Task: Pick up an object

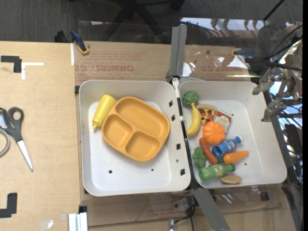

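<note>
The right bin [260, 143] holds a pile of toy food on its left half: broccoli [191, 97], a banana [194, 120], a pizza slice [207, 112], an orange pumpkin [213, 133], a blue bottle [225, 147], a carrot [236, 156], a green bottle [216, 171] and a tan piece [231, 179]. My gripper [270, 100] hangs at the right bin's right rim, well away from the pile, with nothing seen in it. Cables and glare blur its shape.
The left bin [91, 162] holds a yellow divided plate [136, 128] with a yellow bottle [103, 110] against its left side. Scissors [17, 134] lie on the wooden bench at far left. A grey divider [177, 57] stands behind the bins.
</note>
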